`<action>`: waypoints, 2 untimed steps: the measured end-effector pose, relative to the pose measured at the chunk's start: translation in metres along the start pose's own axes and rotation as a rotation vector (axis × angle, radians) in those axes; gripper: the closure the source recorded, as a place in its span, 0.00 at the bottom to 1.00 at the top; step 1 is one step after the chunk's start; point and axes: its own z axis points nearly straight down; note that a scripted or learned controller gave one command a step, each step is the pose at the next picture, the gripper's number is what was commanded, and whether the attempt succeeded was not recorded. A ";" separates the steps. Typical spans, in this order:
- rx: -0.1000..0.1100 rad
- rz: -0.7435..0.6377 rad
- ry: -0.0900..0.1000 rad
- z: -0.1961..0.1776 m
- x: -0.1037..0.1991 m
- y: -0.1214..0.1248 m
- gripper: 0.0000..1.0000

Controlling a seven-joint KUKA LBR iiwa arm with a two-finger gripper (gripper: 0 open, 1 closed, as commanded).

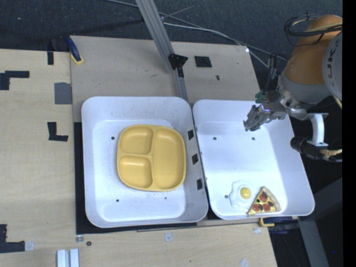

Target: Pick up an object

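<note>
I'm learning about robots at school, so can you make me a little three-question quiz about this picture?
1. True or false: the yellow plate lies in the left bin.
2. Which lies nearest the toy pizza slice? A) the yellow plate B) the toy fried egg C) the tool
3. Fill in: the tool hangs over the ____ bin.

Key
1. True.
2. B; egg and pizza slice sit side by side at the right bin's near edge.
3. Right; it is over the far end, away from both toys.

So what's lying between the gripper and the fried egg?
Bare white bin floor; nothing lies between the gripper and the fried egg in the camera view.
</note>
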 end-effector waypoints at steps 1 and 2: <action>0.000 0.000 0.000 0.012 0.052 0.012 1.00; -0.001 0.000 0.000 0.003 0.098 0.024 1.00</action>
